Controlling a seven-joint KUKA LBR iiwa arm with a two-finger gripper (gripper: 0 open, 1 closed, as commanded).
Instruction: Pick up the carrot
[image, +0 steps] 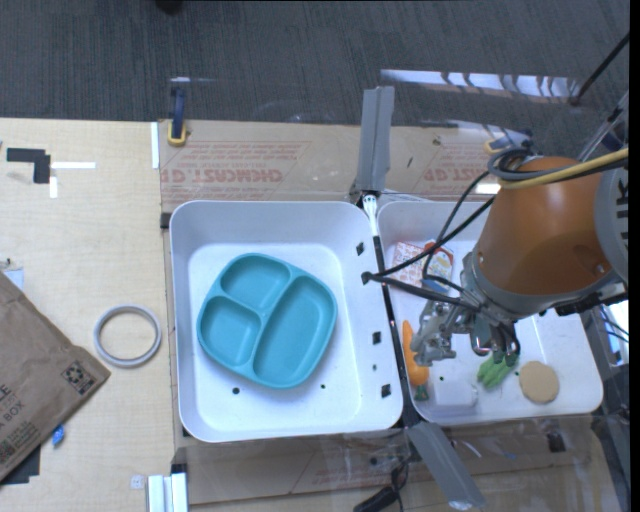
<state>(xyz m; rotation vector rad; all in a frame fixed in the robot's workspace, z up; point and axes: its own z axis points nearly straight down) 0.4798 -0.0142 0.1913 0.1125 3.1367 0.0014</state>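
Although the wrist hides much of the right bin, the carrot shows as a slim orange piece lying against that bin's left wall, near its front corner, long axis running roughly front to back. It looks like a small toy or plastic vegetable, so I judge it light, stiff and somewhat slick, likely to roll or squirt out if pinched off centre. The best hold would be across its narrow width near the thicker middle, fingers closing left to right, though the wall just beside it leaves little room for the left finger. The gripper hangs just right of the carrot, its metal parts overlapping its upper end; whether the fingers are spread or closed cannot be told from this angle, and nothing is seen held between them. Right of it lie a green leafy piece and a round tan cookie-like disc. Farther back, a red-and-white packet lies near the bin's rear. In the left bin rests a blue divided plate, well apart from the carrot.
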